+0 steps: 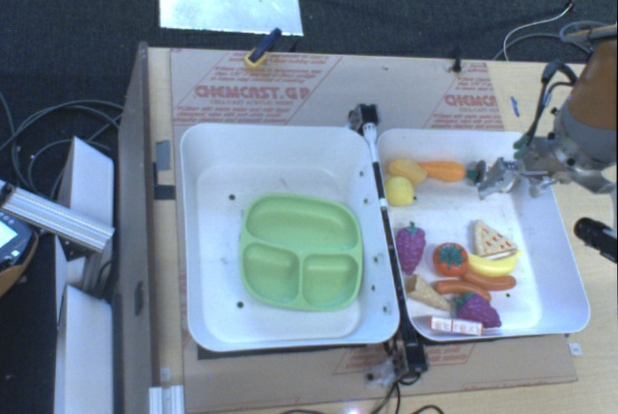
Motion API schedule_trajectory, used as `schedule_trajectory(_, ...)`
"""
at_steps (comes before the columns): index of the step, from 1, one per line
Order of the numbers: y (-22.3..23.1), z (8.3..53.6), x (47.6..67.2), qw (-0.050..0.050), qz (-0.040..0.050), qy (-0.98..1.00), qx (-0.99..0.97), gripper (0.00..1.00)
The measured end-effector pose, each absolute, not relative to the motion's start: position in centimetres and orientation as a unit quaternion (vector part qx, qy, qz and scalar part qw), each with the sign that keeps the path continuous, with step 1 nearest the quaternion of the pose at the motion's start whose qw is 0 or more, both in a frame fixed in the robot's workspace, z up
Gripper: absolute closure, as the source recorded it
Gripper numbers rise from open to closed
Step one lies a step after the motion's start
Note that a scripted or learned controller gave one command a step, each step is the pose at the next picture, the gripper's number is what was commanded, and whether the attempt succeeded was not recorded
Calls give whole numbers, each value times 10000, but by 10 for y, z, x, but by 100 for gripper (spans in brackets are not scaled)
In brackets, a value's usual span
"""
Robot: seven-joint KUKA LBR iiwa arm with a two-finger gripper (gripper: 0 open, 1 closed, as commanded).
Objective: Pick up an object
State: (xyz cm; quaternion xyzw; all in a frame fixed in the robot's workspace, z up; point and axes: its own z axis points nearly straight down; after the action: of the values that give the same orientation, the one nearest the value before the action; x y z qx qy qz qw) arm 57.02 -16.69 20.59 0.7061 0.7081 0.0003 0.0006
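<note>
Over the right bin [565, 253], the gripper [494, 179] hangs near the far wall, just beside the carrot's [444, 171] green end; whether it is open I cannot tell. That carrot looks the nearest candidate. A clean grasp probably means centring over its orange body, clear of the lemon [399, 191], before descending.

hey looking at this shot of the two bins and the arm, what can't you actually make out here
- Pincer in the camera view: too small and blurred to tell whether its fingers are open or shut, or whether they touch the carrot.
- Arm: cut off by the right edge.
- Purple item and flat packet at the right bin's near wall: crowded together, too small to identify.
- Food pile by the banana: overlaps hide which pieces touch.
</note>
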Motion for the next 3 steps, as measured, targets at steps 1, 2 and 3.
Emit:
schedule_trajectory(1,-131,108,511,-9,-3,7078,7064,0)
schedule_trajectory(2,-102,85,488,23,18,7079,7063,0)
schedule_trajectory(3,-102,96,490,41,32,7081,7061,100)
